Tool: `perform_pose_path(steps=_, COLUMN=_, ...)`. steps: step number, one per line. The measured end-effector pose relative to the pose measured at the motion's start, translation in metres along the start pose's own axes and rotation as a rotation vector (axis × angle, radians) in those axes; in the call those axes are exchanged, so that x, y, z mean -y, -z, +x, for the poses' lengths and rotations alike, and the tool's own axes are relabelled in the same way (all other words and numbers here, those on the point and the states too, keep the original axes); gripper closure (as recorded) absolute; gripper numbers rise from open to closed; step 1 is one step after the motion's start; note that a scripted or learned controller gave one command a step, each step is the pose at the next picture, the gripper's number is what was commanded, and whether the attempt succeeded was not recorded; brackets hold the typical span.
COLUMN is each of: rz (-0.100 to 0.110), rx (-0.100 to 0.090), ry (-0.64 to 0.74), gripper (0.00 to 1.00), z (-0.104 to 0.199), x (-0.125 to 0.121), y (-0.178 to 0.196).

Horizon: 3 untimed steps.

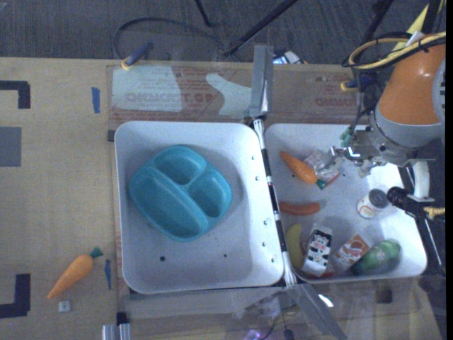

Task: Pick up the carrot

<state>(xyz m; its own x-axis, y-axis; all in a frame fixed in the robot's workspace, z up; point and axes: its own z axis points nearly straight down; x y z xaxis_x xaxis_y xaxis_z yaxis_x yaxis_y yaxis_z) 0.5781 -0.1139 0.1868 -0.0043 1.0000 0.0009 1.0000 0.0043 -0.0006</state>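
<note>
My gripper [338, 156] hangs over the right bin [417, 261], just right of the carrot [298, 167]; whether it is open I cannot tell. The carrot lies in that bin's upper left, a sausage [300, 208] below it. Another carrot [71, 275] lies on the bench, left of the left bin [141, 275].

Dark carpet floor [85, 6], tripod legs [283, 6], wooden bench [56, 190].

Even, fairly bright overhead lighting is seen. The white bins [185, 137] are rendered slightly bluish, with soft shadows along their inner walls and beside the teal tray [180, 191]. Mild blur is present throughout, and faint glare is noted on clear plastic [177, 91] above the bins.
</note>
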Motion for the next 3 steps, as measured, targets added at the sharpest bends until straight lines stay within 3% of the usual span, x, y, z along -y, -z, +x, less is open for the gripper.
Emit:
perform_pose_path(steps=1, rz=-0.018, rx=0.003, ry=0.031, gripper=0.0, z=0.012, x=-0.033, y=-0.093)
perform_pose_path(steps=2, rz=-0.022, rx=0.003, ry=0.026, gripper=1.0, z=0.01, x=-0.034, y=-0.082)
perform_pose_path(steps=3, rz=-0.001, rx=0.002, ry=-0.034, gripper=1.0, z=0.089, x=-0.08, y=0.041)
